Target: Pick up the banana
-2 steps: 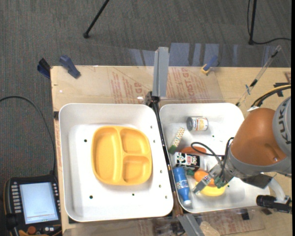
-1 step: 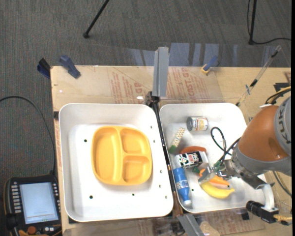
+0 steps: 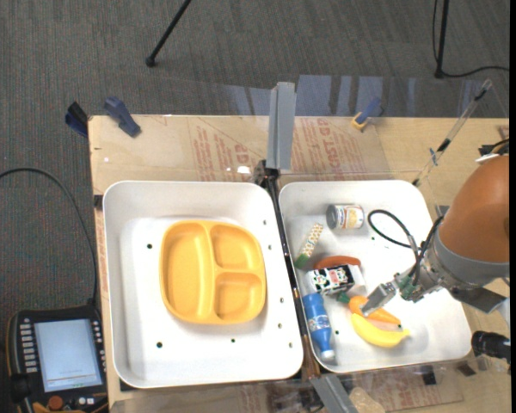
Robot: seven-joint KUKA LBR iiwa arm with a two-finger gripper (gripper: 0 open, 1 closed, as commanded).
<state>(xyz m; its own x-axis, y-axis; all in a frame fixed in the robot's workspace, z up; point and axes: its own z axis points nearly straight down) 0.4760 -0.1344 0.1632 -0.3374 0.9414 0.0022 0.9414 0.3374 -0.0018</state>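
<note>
The yellow banana [image 3: 382, 333] lies in the right bin [image 3: 439, 334] near its front edge, curved, with its tip pointing right. My gripper [image 3: 377, 303] hangs just above the banana's upper left end, reaching in from the right under the orange-banded wrist. A small orange piece [image 3: 358, 303] sits right beside the gripper's tip, touching the banana's left end. The view shows nothing held by the gripper.
Left of the banana are a black-and-white carton [image 3: 335, 277], a red sausage [image 3: 337, 261], a blue bottle [image 3: 318, 318] and a striped packet [image 3: 310, 241]. A tin can [image 3: 346, 217] and a black cable loop [image 3: 392, 227] lie farther back. The left bin [image 3: 129, 334] holds a yellow divided plate [image 3: 198, 304].
</note>
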